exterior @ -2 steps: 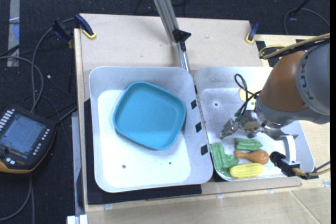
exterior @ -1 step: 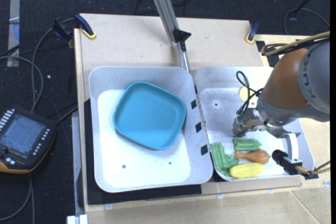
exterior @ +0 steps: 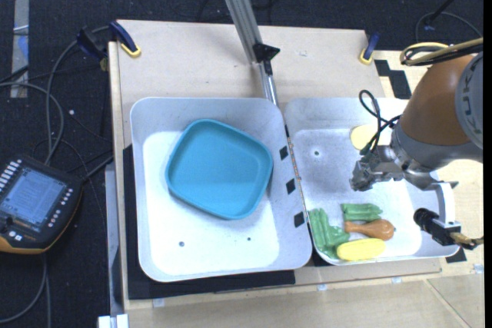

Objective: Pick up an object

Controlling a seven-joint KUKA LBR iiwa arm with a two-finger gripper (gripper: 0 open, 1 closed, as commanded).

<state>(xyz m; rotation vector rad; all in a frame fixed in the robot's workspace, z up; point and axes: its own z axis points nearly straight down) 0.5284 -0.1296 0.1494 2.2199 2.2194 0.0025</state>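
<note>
Toy food (exterior: 355, 229) — below gripper (exterior: 363, 179), apart

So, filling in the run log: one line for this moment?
arm over right bin | pincer above bare floor | toys at near edge | blue plate in left bin

Arm (exterior: 450, 107) is cut off by the right edge, so only the orange section and wrist are in frame. Pincer (exterior: 363, 179) is a dark blur over the right bin (exterior: 323, 127); can't tell how its tips are set or whether anything sits between them. Pale yellow object (exterior: 360, 137) is partly hidden behind the wrist and a black cable, shape unclear. Green items (exterior: 327, 230) overlap each other at the bin's near corner, count unclear. Right bin's far-right rim is covered by the arm. Handheld pendant (exterior: 31, 200) is clipped by the left edge, screen text too small to read. Worktop (exterior: 192, 65) near edge is cropped at the bottom.
</note>
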